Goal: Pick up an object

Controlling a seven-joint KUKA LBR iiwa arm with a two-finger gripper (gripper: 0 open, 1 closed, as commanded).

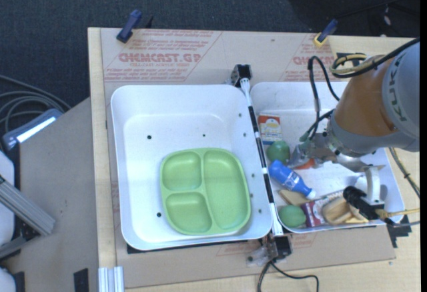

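Observation:
The right bin (293,94) holds several objects. A small white and red carton (269,128) lies near its left wall, with a green ball (278,151) just below it. A blue bottle with a white cap (288,178) lies tilted further forward. At the front are a green round object (291,216), a dark snack packet (313,211) and tan bread-like pieces (340,212). My gripper (309,151) reaches down into the bin, right of the green ball and above the blue bottle. A small red-orange bit (302,164) shows under it.
The left bin (133,117) carries a green divided plate (205,191). The grey arm with its orange band (363,107) covers the right bin's right half. A black part (360,202) and cables hang near the front right corner. Clamps sit on the bench's back edge.

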